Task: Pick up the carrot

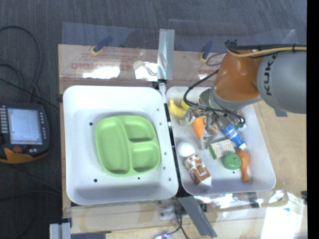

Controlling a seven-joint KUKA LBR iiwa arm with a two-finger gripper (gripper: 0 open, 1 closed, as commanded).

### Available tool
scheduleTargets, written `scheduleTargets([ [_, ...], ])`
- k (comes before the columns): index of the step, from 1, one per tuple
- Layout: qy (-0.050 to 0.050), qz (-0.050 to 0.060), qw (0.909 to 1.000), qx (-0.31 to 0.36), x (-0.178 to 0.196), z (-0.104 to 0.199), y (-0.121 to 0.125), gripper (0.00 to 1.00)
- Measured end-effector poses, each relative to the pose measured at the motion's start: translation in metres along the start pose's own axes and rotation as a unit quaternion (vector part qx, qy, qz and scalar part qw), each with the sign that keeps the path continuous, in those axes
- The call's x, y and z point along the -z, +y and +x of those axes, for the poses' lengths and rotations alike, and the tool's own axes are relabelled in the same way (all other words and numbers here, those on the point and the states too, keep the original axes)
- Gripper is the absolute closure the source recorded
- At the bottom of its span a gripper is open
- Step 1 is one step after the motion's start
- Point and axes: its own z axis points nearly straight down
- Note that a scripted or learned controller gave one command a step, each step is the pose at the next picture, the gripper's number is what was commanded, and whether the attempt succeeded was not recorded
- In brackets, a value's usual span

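Observation:
The carrot is a short orange cone lying in the upper left part of the right bin, just below a yellow banana. My gripper hangs low over the bin right beside the carrot's right side, under the orange wrist band. The wrist and cables hide much of the gripper, and whether it touches the carrot is unclear.
Crowded around the gripper are a blue bottle, a speckled packet, a green round piece, an orange-brown drumstick, a white egg and a brown-and-white carton. The left bin holds a green divided plate.

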Motion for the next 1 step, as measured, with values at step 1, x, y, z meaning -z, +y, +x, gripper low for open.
scheduleTargets([
  [1, -0.002, 0.001, 1.0, 0.0, 0.0113, -0.0025, -0.0003, 1.0],
])
